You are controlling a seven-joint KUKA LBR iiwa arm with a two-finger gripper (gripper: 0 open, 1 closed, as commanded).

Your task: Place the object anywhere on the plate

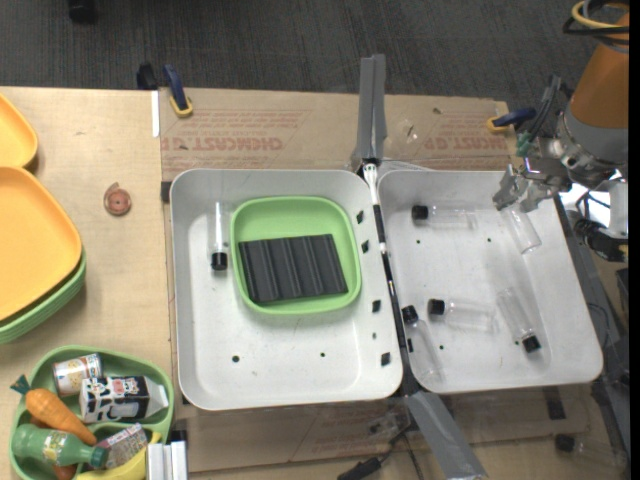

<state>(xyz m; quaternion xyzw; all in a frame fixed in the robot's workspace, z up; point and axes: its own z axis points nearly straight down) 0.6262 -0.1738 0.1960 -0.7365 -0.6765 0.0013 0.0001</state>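
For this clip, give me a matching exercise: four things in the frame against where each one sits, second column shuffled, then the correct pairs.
Things:
1. green plate
2. dark ridged mat
3. end effector
4. clear vial beside the plate

Places:
A. over the right bin's upper right corner
B. floor of the left bin, left of the plate
C. inside the left bin, towards its back
D. lying on the plate

Pairs: 1-C, 2-D, 3-A, 4-B

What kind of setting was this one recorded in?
Probably a robotics lab bench: two white bins clamped over cardboard, a grey carpeted floor, and toy food in a bowl.
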